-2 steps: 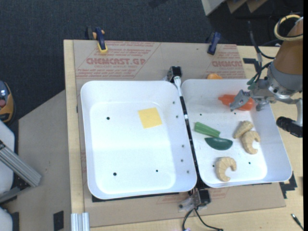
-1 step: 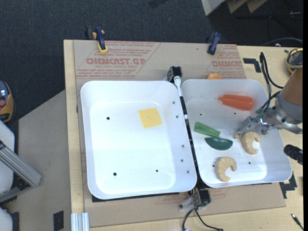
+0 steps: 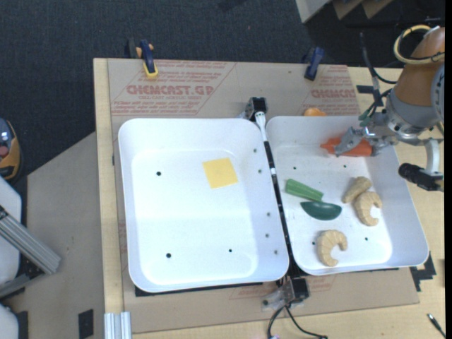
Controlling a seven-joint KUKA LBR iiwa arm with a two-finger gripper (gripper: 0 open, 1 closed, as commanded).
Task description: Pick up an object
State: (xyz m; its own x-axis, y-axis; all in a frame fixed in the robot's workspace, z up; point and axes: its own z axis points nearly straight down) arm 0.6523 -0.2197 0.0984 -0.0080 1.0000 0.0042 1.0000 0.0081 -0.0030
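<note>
- Nearest to you, at the bottom edge of the board, a black clip with cables (image 3: pixel 293 292) sits at the seam between the two bins; I judge it pins them together so that they do not slide.
- At 9 o'clock of the bench you see the left bin (image 3: pixel 141 260), with only a yellow square piece (image 3: pixel 220 172) lying flat in its upper middle, well apart from every wall.
- At 12 o'clock, the brown board (image 3: pixel 212 87) under the bins carries red print that reads "CHEMCAST GP" on the left, and the same print is partly cut off on the right. A yellow clamp (image 3: pixel 148 58) and a blue clamp (image 3: pixel 313 62) hold the board at its far edge, probably to keep it fixed.
- At 3 o'clock, the right bin (image 3: pixel 402 249) holds the loose things: a green stick (image 3: pixel 304 188), a dark green leaf shape (image 3: pixel 321 210) just beside it, and three beige curled pieces (image 3: pixel 330 246), (image 3: pixel 356 188), (image 3: pixel 368 207).
- At 2 o'clock in that bin, the gripper (image 3: pixel 353 143) is low over an orange object (image 3: pixel 333 145), which seems the one chosen for picking. You cannot tell if the jaws are apart or together, nor if they clamp it.
</note>
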